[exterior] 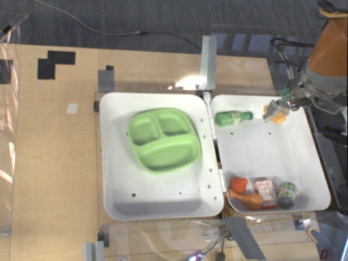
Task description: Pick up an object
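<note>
My gripper (276,112) reaches in from the right over the far right corner of the right bin (272,156). It is shut on a small yellow-orange object (278,117) that sits between its fingertips. A green bottle (234,117) lies on its side to the left of the gripper, near the bin's far left corner. Along the near edge of this bin lie a red tomato-like piece (238,185), an orange carrot-like piece (247,199), a pink-and-white packet (265,190) and a small green can (286,194).
The left bin (117,189) holds a green divided plate (164,139). A metal divider post (209,64) stands behind the seam between the bins. Cables (283,48) hang near the arm at the back right.
</note>
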You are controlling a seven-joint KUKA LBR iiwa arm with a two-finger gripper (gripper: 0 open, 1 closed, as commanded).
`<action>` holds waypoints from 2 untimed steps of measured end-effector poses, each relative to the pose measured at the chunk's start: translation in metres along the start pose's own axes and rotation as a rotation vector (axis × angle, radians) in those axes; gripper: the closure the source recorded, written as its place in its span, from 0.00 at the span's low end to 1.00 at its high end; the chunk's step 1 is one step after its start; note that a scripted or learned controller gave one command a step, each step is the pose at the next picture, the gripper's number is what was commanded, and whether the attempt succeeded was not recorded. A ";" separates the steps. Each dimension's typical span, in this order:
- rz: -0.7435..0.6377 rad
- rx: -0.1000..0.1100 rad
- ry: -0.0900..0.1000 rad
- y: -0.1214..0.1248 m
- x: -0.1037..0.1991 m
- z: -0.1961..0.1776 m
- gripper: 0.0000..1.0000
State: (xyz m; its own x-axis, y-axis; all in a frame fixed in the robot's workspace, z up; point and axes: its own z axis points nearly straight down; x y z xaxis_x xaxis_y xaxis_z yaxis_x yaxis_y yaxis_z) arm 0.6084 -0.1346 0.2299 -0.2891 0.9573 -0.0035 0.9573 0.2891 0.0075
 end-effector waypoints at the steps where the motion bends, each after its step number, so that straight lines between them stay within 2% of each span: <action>1: 0.100 0.006 0.002 0.020 0.006 0.075 1.00; 2: 0.084 0.002 0.002 0.030 0.069 0.020 1.00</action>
